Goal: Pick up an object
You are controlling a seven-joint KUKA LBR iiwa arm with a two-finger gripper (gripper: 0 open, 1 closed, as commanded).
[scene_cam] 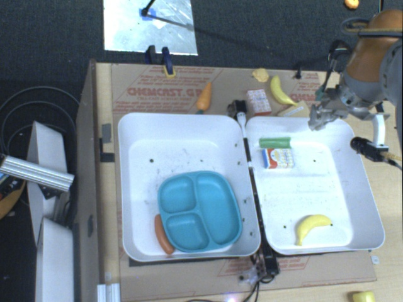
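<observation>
Nothing is picked yet: the banana (313, 226) lies low in the right bin (365, 194), the small carton (278, 158) upper-centre, while the gripper (319, 119) hangs at its upper-right rim, grip state impossible to tell.

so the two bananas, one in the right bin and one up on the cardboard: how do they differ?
The bin banana lies in the right bin, near its front edge; the cardboard banana lies outside the bins, behind it. The bin banana lies mostly across the view, curving up in the middle; the cardboard banana runs more diagonally. The gripper hovers nearer the cardboard banana. Both are yellow, curved and similar in size.
</observation>
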